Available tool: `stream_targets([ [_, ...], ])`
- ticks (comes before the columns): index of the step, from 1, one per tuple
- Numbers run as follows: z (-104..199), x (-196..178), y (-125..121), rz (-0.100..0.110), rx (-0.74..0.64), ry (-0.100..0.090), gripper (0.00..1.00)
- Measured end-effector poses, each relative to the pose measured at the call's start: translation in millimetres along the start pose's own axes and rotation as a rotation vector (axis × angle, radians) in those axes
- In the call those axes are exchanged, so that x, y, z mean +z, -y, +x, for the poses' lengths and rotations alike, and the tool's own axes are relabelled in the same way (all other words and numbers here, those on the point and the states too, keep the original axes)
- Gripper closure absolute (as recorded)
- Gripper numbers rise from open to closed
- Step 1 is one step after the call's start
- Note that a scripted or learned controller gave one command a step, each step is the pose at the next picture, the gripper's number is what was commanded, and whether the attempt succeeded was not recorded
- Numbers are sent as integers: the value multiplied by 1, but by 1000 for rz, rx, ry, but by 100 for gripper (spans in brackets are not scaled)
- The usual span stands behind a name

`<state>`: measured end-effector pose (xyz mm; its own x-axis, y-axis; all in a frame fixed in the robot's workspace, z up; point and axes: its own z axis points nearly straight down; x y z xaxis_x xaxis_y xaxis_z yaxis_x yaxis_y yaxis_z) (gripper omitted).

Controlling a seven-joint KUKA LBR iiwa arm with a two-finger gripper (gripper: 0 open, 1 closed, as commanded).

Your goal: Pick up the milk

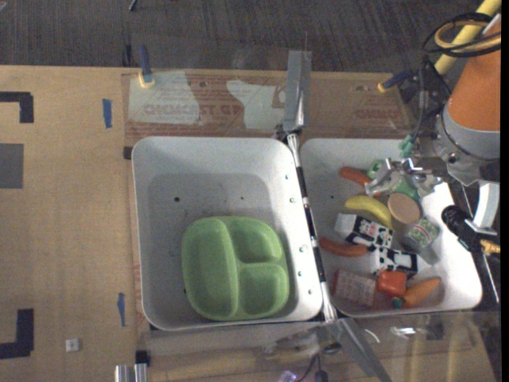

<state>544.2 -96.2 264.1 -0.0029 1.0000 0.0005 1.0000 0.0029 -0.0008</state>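
The milk carton (366, 231), white with black cow patches, lies on its side in the middle of the right bin (469, 293). A second cow-patterned box (398, 260) lies just right of and below it. My gripper (395, 175) hangs over the upper part of that bin, below the orange band of the arm. It is above the banana (369, 208) and the tan cup (404, 209), up and to the right of the milk carton, with a gap between them.
Around the milk lie a red sausage (343, 247), a red bottle (355, 288), a red pepper (391, 282), a carrot (422, 291) and a green can (422, 233). Another sausage (354, 175) lies at the top. A green divided plate (235, 267) sits in the left bin (159, 173).
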Motion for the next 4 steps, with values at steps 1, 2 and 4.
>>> stream_targets([
  [1,4,130,51,1,149,0,0],
  [2,4,121,51,0,151,-1,100],
  [4,101,71,61,0,89,0,100],
])
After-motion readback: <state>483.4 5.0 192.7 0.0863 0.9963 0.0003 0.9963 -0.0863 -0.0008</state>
